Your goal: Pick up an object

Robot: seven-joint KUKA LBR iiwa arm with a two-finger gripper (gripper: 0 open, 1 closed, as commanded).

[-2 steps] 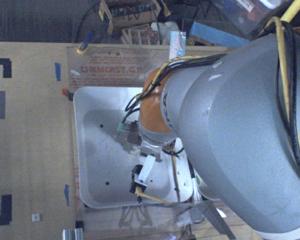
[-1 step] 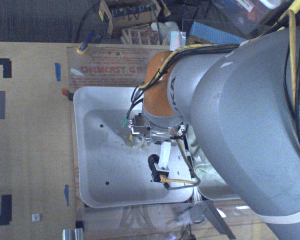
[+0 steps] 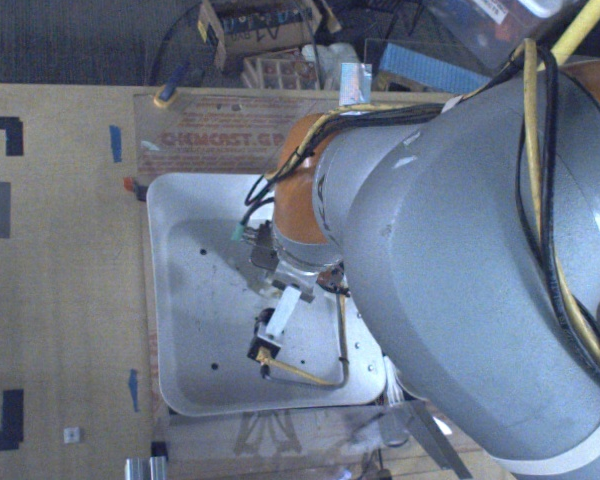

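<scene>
The left white bin (image 3: 180, 298) shows a bare pale floor with a few small dark specks (image 3: 202, 253). My gripper (image 3: 264, 260) hangs low over the right part of this bin, under the orange band (image 3: 298, 203) and the wrist. The wrist covers most of it. A small green bit (image 3: 242, 233) shows at the wrist's left side; I cannot tell what it is. I see nothing held. The big grey arm (image 3: 460, 258) hides everything to the right.
A wooden board with red lettering (image 3: 210, 138) lies behind the bin. Clutter, including a cardboard box (image 3: 255, 23), stands beyond the bench's back edge. Blue tape marks (image 3: 115, 143) and black marks (image 3: 5, 133) sit on the bench at the left.
</scene>
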